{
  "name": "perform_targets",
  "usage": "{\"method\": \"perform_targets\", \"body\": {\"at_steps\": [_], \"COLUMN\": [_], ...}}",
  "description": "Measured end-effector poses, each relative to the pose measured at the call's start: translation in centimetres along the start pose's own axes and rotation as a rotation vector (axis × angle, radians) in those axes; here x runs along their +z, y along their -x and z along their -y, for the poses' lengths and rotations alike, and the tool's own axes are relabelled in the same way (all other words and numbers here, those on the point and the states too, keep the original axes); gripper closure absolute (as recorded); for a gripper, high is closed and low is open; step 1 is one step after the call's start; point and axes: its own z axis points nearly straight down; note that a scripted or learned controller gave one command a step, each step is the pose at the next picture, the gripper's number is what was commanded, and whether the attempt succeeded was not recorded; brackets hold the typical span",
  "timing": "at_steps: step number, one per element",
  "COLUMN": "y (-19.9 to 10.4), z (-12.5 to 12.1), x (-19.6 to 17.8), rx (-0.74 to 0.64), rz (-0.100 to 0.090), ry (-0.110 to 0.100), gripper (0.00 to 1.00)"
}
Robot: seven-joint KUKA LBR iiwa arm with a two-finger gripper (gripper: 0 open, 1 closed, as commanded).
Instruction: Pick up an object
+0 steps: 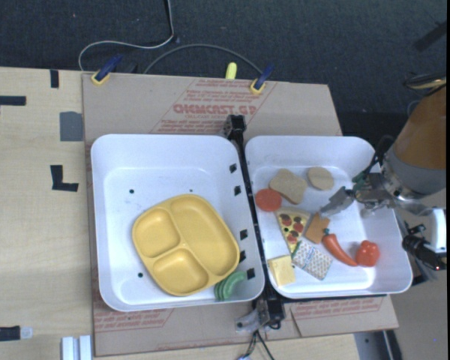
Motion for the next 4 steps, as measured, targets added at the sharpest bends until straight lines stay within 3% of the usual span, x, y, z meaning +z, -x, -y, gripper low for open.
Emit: {"method": "perform_targets", "body": {"at_steps": [1,2,3,4], "y": [-3.9,-2.9,-7.5,-8.1], "z": [-5.3,-1.0,-10.7,-11.8], "x": [7.7,9.7,10.1,10.5], "rx": [-0.005,0.002,-0.007,-0.001], "rz": [-0.001,0.005,0.003,0.001], "ry": [-0.003,0.027,0.015,0.002], "gripper": [0.00,0.00,0.00,0.00]}}
